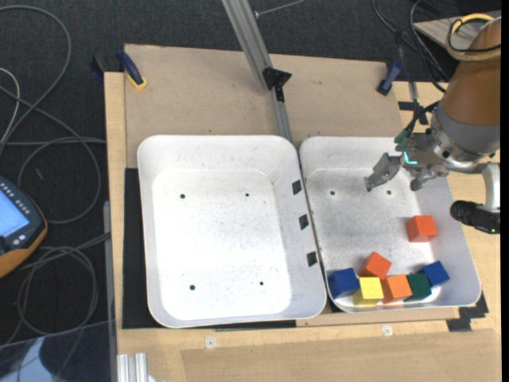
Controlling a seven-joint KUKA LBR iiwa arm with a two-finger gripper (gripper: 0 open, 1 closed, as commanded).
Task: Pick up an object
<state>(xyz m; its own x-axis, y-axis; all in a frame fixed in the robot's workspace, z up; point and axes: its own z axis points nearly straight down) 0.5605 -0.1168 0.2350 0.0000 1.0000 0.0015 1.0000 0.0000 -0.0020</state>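
1. The likeliest thing to pick is the lone orange block [421,228], which sits by itself on the floor of the right bin [350,157], toward its right wall and apart from the other pieces

2. It looks like a small rigid cube with flat faces, so I judge it light, stiff and not fragile; smooth sides could slip, so the fingers should close squarely on two opposite flat faces, low enough to keep it from rolling out

3. Free floor on all sides of it suggests a straight descent from above would meet nothing else

4. The rest of the blocks crowd the bin's near edge: a blue block [343,281], a yellow block [371,288], a second orange block [378,263] tilted on the pile, another orange cube [395,286], a green block [417,284] and a second blue block [435,273]; they touch each other, which leaves little room for fingers between them

5. The gripper [399,174] hangs over the far half of the right bin, its two fingers spread apart with nothing between them, up and left of the lone block

6. The left bin [159,153] lies beside the right one, and a slanted metal bar [246,30] crosses above the bench
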